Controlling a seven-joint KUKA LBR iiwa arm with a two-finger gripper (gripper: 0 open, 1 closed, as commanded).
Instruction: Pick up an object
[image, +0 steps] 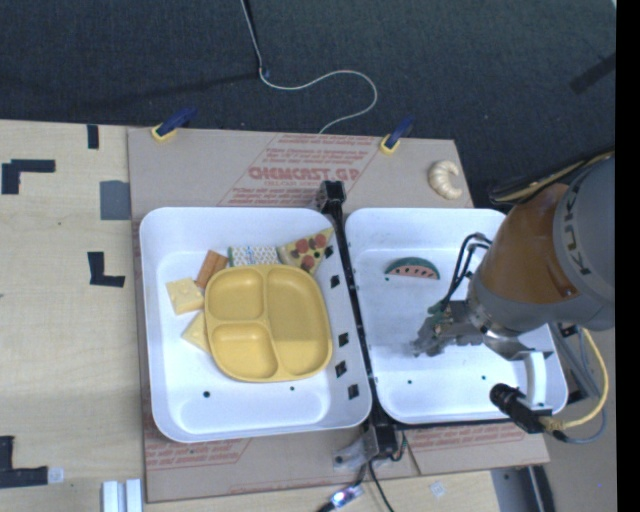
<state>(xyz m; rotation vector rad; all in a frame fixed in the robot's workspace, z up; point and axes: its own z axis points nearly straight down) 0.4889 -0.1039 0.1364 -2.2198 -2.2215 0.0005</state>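
White left bin (170, 400) holds a yellow divided plate (268, 322) among toy food pieces. We see the watermelon slice (412, 269) in the right bin (440, 405), near the pincer (428, 340); its opening we cannot tell.

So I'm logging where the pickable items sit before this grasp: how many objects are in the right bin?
1: a watermelon slice lies near the far wall of the right bin. The gripper hangs over the bin's middle, so something small may be hidden beneath it.
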